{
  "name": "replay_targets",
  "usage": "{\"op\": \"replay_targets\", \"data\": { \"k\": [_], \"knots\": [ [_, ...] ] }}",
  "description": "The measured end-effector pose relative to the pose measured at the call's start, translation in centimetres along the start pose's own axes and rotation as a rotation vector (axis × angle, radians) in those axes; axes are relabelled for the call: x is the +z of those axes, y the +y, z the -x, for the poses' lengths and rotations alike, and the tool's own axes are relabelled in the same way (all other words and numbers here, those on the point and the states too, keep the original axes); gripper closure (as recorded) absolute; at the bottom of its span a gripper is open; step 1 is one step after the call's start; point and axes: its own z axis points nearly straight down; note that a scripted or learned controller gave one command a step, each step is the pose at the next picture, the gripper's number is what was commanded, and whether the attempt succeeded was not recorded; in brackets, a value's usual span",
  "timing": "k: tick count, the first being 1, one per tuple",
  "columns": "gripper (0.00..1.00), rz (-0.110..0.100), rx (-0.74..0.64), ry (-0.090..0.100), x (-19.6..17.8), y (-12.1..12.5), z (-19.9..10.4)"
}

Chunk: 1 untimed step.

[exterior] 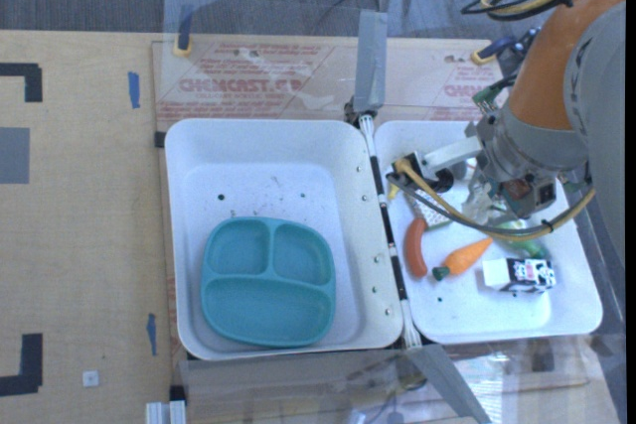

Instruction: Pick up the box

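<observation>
The box [518, 274] is small and white with black and green print. It lies flat in the right bin [467, 313], near that bin's front right corner. The arm's grey wrist with its orange band hangs over the bin's back half. My gripper [489, 202] points down just behind the box, above the thick end of a toy carrot [463, 258]. A short gap separates it from the box, and nothing shows held in it.
A red sausage-shaped toy [415, 246] lies left of the carrot, with a grey mesh piece [430, 207] behind it. The left bin [199, 154] holds a teal divided plate [267, 281]. Black and yellow cables [422, 176] trail from the wrist.
</observation>
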Motion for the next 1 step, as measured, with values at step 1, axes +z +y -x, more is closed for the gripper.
{"op": "replay_targets", "data": {
  "k": [1],
  "knots": [
    [1.00, -0.001, 0.119, 0.000, 0.17, -4.37, -0.74]
  ]
}}
